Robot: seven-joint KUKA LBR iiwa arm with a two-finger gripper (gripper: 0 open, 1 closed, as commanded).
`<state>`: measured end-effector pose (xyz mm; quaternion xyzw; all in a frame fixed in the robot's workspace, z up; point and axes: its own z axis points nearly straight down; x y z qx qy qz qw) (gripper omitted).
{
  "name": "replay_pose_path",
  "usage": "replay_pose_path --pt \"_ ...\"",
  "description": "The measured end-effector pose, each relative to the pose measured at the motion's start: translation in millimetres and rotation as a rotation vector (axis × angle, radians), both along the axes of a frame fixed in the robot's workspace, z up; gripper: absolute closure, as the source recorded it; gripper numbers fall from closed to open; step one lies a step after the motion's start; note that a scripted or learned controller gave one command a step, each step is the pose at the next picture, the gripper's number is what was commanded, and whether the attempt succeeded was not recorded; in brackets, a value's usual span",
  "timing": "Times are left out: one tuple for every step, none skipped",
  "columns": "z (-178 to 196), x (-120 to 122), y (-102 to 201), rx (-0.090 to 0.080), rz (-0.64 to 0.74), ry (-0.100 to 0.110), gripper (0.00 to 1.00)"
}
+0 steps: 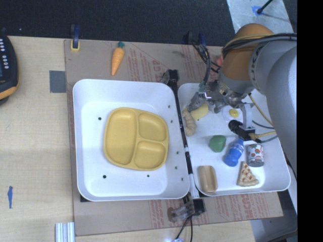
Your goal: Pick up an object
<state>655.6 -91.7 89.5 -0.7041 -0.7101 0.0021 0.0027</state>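
Working from the left, we note a dark handset [7,67] at the edge of the desk [35,135], then a toy carrot [117,58] lying above the left bin [86,135]. That bin carries a yellow divided plate [135,137] and nothing else that we can make out.

The right bin [275,178] holds the candidates for the pick. Along its left wall lies a pale knobbly piece [189,122], long axis running up and down the view. Just right of it and higher sits a pale yellow piece [199,112], which we judge to be the nearest target. Further down we see a green lump [217,143], a blue bottle [233,154], a small can [255,155], a tan bread-like piece [207,178] and a pizza slice [247,175].

The jaws [212,102] hang over the upper part of the right bin, beneath the orange band of the arm [262,59]. The yellow piece lies just left of and slightly below them, close to or touching the tool; we cannot tell which. Whether the jaws stand apart or together cannot be read from this view, and nothing is visibly held between them.

The bin floor is smooth white and shallow. Room is tight: the left wall and the knobbly piece crowd the yellow piece, so we expect little clearance on that side
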Motion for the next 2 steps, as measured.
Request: replay_pose_path --pt "2.8 0.8 -3.3 -0.002 -0.004 -0.005 0.00" --pt "2.7 0.8 -3.5 -0.002 -0.005 -0.005 0.00"
